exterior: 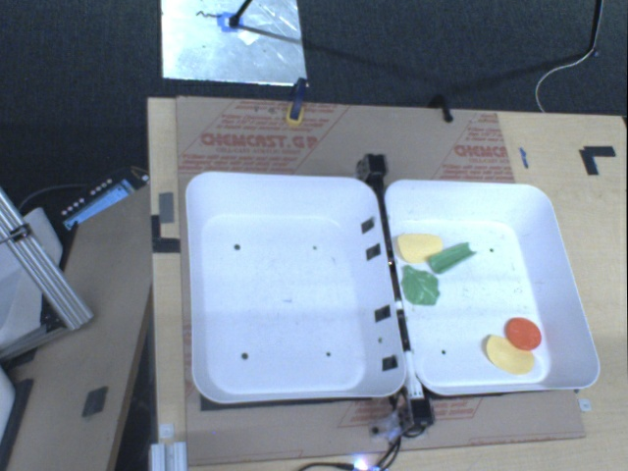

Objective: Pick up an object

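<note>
Robot body: colours, shapes and markings cannot be told from this view.
Aluminium profile (44,278): silver, slotted along its length, slanting at the left edge beside the bench; whether it is part of the robot's mount cannot be told.
Thin cable (567,67): pale, curving over the dark floor at the upper right; what it is attached to cannot be told.
</note>
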`<state>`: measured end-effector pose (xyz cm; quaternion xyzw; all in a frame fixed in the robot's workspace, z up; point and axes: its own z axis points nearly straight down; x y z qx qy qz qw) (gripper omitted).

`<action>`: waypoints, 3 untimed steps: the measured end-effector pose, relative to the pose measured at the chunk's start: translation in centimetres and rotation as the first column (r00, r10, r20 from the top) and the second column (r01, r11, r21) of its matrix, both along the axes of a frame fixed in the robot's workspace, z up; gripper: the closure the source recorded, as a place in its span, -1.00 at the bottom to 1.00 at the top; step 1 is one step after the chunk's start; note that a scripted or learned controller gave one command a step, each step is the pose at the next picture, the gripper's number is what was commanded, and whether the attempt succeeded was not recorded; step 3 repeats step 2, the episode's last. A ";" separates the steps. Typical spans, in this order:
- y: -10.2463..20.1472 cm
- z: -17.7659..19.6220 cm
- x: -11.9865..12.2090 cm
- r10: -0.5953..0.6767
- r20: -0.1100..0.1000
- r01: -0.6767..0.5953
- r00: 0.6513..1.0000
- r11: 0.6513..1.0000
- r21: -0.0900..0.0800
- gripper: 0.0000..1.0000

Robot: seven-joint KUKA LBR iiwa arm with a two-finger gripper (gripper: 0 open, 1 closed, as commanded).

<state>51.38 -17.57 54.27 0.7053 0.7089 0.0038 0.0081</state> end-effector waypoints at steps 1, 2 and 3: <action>-3.2 -0.9 7.9 -0.003 -0.013 0.003 1.000 1.000 0.003 1.00; 0.3 -12.1 3.4 -0.001 -0.027 0.001 1.000 1.000 0.010 1.00; 0.3 -12.1 3.4 -0.001 -0.027 0.001 1.000 1.000 0.010 1.00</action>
